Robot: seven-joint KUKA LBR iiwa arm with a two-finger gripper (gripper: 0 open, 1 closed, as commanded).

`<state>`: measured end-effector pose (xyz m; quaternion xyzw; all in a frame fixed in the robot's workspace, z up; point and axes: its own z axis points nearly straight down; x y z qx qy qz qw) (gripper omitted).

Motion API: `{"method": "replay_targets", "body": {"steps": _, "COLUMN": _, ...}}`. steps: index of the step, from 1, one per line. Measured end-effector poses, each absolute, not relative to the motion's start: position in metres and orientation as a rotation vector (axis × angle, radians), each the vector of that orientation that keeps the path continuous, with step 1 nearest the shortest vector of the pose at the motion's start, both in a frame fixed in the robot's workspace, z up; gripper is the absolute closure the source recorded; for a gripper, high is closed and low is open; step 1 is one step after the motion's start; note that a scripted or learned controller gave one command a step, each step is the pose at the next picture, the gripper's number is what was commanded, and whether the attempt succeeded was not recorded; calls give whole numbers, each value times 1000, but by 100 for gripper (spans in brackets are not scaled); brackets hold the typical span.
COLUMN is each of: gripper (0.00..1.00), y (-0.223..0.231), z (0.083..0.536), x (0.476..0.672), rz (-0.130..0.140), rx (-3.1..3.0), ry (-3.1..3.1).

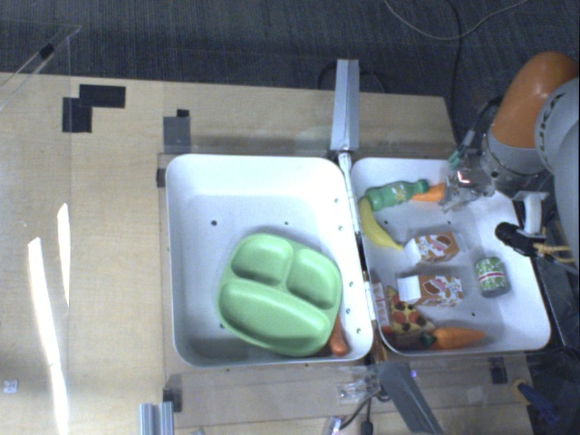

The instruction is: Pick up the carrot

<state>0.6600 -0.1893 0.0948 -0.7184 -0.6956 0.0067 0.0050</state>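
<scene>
Nearest, at the lower edge of the right bin point(535, 329), a smooth tapered orange carrot point(459, 337) lies beside a dark packet of mixed colours point(408, 318). Another orange piece point(338, 341) peeks from under the green tray in the left bin point(195, 243); what it is cannot be told. That tray point(279, 294) is glossy moulded plastic with three rounded compartments. Further up the right bin sit two small cartons point(436, 246) with red-brown print too blurred to read, one small green can point(491, 276), a curved yellow banana point(374, 228) and a green bottle point(396, 194) with an orange piece at its right end. At the upper right the hand point(464, 181) hangs over the bin's far edge; whether it is apart or together cannot be told. The table point(109, 243) is pale wood.
</scene>
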Motion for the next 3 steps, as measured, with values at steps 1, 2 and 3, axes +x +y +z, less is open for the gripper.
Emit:
{"method": "replay_targets", "body": {"steps": 1, "gripper": 100, "y": -163, "z": 86, "x": 666, "rz": 21, "rx": -2713, "ry": -1574}}
{"method": "replay_targets", "body": {"steps": 2, "gripper": 100, "y": -162, "z": 97, "x": 667, "rz": 18, "rx": -2709, "ry": -1586}}
{"method": "replay_targets", "body": {"steps": 3, "gripper": 100, "y": -160, "z": 109, "x": 669, "rz": 15, "rx": -2705, "ry": -1599}}
